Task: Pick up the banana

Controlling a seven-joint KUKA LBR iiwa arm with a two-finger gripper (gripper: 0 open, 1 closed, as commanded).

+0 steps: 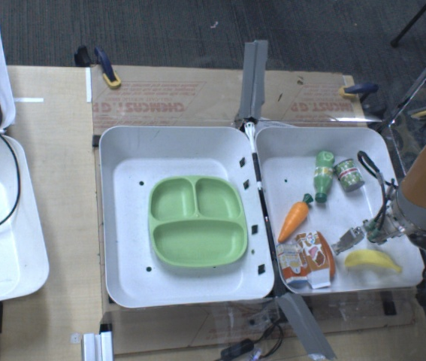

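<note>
1. I see the grey two-finger gripper (354,238) low in the right bin, just above the banana. Its metal fingers look slightly apart with nothing between them, though they are small in the view.
2. The small yellow curved banana (373,260) lies flat on the floor of the shallow white right bin (310,138), near the front right corner, just below and to the right of the fingertips. I cannot tell if they touch it.
3. I judge the banana to be a light plastic toy: stiff, smooth and a little slippery. I would take it across the thick middle, with the fingers on both long sides, because the ends are thin and it could slide out.
4. To the left lies the flat orange and white snack packet (308,260), and above it the orange toy carrot (295,218). Further back stand a green bottle (323,175) and a small green can (349,174).
5. The left bin holds a light green divided plate (197,222).
</note>
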